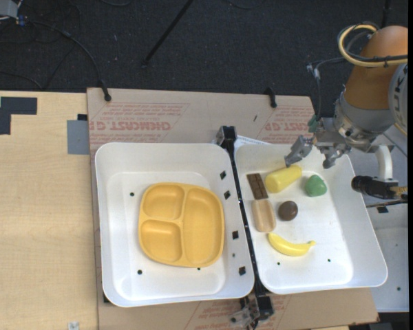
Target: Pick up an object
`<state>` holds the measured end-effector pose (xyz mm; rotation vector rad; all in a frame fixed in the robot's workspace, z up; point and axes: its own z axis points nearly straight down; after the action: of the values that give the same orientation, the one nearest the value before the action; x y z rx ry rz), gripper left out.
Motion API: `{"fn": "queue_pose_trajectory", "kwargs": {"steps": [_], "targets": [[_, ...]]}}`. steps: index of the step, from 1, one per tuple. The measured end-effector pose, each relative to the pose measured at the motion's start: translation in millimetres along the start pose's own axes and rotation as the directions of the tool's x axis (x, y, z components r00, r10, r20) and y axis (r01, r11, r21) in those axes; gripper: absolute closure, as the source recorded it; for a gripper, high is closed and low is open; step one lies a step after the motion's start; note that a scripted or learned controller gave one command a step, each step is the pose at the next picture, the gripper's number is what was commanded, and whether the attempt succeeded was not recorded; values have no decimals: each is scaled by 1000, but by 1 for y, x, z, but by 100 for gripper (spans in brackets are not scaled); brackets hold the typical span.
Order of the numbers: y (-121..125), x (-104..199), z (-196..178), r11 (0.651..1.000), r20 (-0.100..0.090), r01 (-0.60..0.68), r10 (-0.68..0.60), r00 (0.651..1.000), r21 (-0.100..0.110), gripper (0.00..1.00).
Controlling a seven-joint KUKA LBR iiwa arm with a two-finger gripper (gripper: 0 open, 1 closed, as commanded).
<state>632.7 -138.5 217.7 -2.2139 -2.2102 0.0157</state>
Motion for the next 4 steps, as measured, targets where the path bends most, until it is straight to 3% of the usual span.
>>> {"fn": "queue_pose_trajectory", "kwargs": {"steps": [1, 4], "targets": [[2, 0, -9, 1000, 2, 2, -2, 1000, -13, 0], [-13, 9, 129, 1000, 1, 0, 0, 1000, -15, 0]]}}
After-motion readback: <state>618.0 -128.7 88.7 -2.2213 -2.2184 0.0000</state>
